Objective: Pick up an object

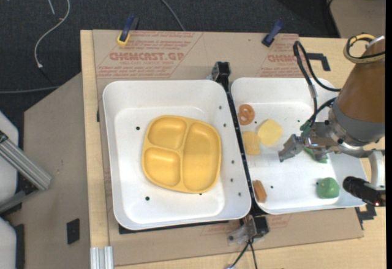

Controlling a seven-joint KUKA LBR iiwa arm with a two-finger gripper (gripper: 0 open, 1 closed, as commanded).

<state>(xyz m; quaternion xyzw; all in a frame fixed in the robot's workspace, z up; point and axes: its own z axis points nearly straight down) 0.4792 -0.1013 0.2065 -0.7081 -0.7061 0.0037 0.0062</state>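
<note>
As you looked down on the desk, the jaws [293, 150] hung over the right bin [288, 201]; I could not tell whether they were released or clenched. Five small toy foods lay there: one ring-shaped piece [246, 114], two pale yellow pieces [270, 132], one brown piece [259, 190] and one green piece [327, 188]. They were probably light, stiff and a little slippery, so you should take one across its middle. One yellow tray [182, 153] lay in the left bin [122, 200].
</note>
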